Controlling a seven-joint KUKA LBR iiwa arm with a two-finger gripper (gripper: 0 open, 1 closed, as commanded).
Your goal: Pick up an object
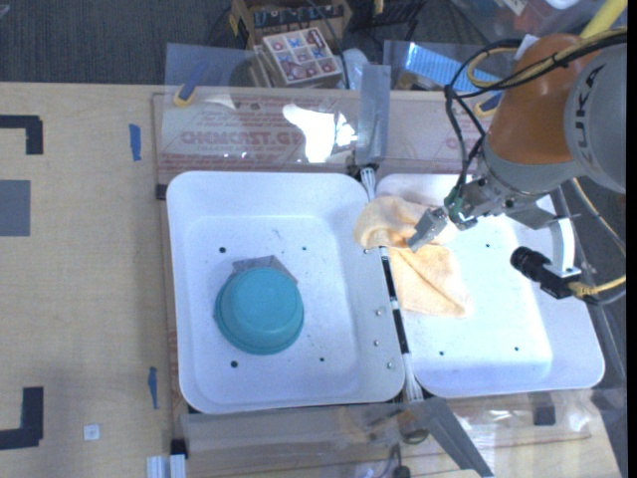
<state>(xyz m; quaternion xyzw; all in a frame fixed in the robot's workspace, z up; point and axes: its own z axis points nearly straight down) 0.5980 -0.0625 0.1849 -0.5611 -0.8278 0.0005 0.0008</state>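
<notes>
While the claw [422, 233] presses on the yellow cloth [428, 267] draped over the right bin's [557, 366] left rim, its spread cannot be told; a teal bowl [260, 311] sits in the left bin [199, 217].

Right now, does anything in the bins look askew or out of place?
Yes. The yellow cloth lies crumpled in the right bin, its upper corner draped over the divider toward the left bin. The gripper is on it. The teal bowl sits upside down.

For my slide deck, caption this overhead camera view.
Gripper down on yellow cloth in right bin; teal bowl in left bin.
</notes>
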